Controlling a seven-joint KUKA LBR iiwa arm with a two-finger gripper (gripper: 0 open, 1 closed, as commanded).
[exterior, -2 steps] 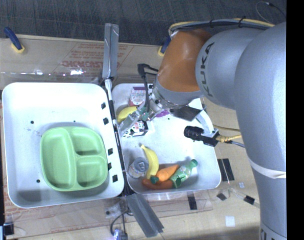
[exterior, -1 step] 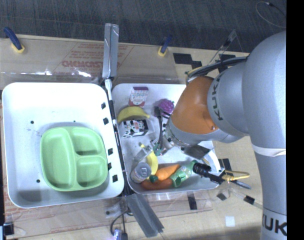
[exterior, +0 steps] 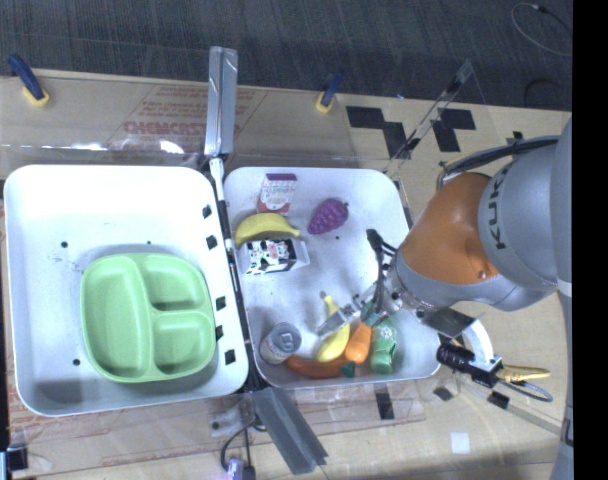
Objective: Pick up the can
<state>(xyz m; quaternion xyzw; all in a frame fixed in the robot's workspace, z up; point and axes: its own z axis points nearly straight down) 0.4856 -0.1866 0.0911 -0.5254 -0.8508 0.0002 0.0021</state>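
Jaws: spread or pressed together, cannot tell; lost in glare and clutter below the orange wrist. Gripper [exterior: 356,313] down low in the right bin [exterior: 409,208], over a heap of toy food: carrot [exterior: 357,342], something green [exterior: 383,347] just beside it, a yellow piece [exterior: 334,344], a long red-orange piece [exterior: 312,368] along the near wall. Nothing visibly pinched. Can [exterior: 281,342] near the bin's lower left corner, by the divider, top end facing the camera, close to the yellow piece, apart from the gripper. Judging by that gap, aimed at the heap rather than the can, so probably needs a shift left before closing. Farther back, well clear of all this: banana [exterior: 266,228], a black-and-white carton [exterior: 275,256] touching it, grapes [exterior: 329,216], a pink cup [exterior: 277,192] at the far wall. Left bin [exterior: 24,268] with a green tray [exterior: 149,313], likely a drop spot, not part of this grab. Hard to say whether standing or tipped, the can; label unreadable. Lower side of the heap hidden by the bin's near wall; part of the bin's right side covered by the arm.
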